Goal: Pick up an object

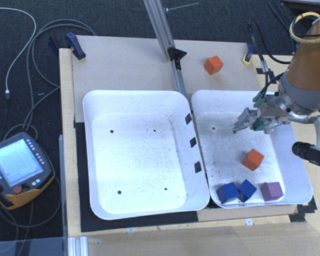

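Note:
My gripper (pixel 250 125) hangs over the upper middle of the right bin (pixel 216 111), open, with nothing between its fingers. An orange cube (pixel 253 159) lies in that bin, below the gripper and a little to its right, apart from it. Along the bin's front edge sit two blue blocks (pixel 228 192) (pixel 247 190), touching each other, and a purple block (pixel 271 191) to their right. A second orange cube (pixel 214 64) rests on the bench behind the bins, outside both.
The left bin (pixel 96 111) adjoins the right one along a divider with black clips (pixel 192 142). A slanted metal pole (pixel 159 20) rises from behind the bins. Cables and a blue clamp (pixel 74 45) lie at the bench's back left.

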Controlling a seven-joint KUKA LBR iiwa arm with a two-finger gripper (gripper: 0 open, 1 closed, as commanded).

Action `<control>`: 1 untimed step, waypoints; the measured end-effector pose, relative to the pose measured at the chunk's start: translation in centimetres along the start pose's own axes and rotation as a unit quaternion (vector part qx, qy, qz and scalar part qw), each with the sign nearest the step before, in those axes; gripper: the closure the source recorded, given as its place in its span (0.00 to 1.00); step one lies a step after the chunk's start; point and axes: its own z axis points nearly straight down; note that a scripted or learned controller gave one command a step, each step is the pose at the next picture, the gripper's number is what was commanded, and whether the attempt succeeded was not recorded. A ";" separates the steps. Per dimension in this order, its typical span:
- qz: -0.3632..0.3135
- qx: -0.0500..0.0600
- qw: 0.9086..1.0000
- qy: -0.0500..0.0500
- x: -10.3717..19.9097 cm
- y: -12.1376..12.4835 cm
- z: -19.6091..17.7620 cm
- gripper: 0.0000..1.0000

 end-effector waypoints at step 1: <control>0.002 -0.004 1.000 -0.003 -4.2 -0.1 13.7 0.00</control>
